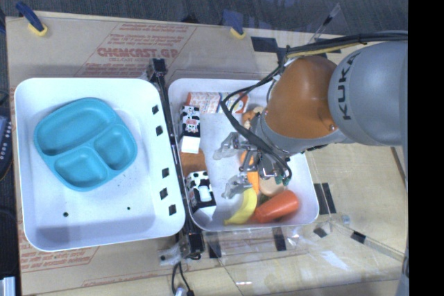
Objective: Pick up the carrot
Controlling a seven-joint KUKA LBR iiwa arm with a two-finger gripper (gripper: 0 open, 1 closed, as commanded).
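Far to the gripper's left a blue tray lies in the left bin; the gripper hangs low in the right bin, fingers spread wide with nothing between them. The carrot lies just beyond it toward the near right corner, touching a banana. This looks like the approach step: next the gripper must shift over the carrot, drop, and close.

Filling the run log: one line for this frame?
gripper open, low in right bin | carrot at near edge beside banana | not grasped
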